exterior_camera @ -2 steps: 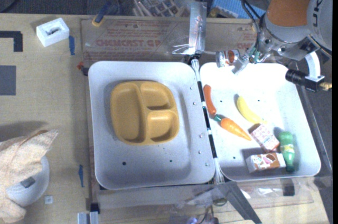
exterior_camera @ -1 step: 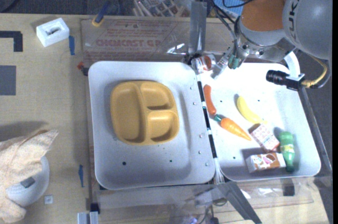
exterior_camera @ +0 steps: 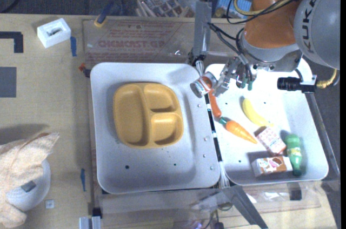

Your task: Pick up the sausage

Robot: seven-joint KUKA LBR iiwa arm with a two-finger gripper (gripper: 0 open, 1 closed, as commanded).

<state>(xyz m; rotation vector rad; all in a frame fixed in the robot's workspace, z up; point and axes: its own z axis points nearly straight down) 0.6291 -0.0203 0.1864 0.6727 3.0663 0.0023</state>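
Note:
The sausage point(exterior_camera: 215, 106) is a short red-orange link lying against the left wall of the right bin point(exterior_camera: 316, 130), just below a small red-and-white can point(exterior_camera: 203, 85) that rests on the rim between the bins. My gripper point(exterior_camera: 236, 80) hovers over the upper left part of the right bin, up and to the right of the sausage and apart from it. Its fingers stand open with nothing between them.
A carrot point(exterior_camera: 239, 130) lies just below the sausage, with a banana point(exterior_camera: 252, 111) to its right. Two small cartons point(exterior_camera: 270, 140) point(exterior_camera: 268, 166) and a green bottle point(exterior_camera: 294, 154) fill the bin's lower right. A yellow divided tray point(exterior_camera: 147, 114) sits in the left bin point(exterior_camera: 102, 114).

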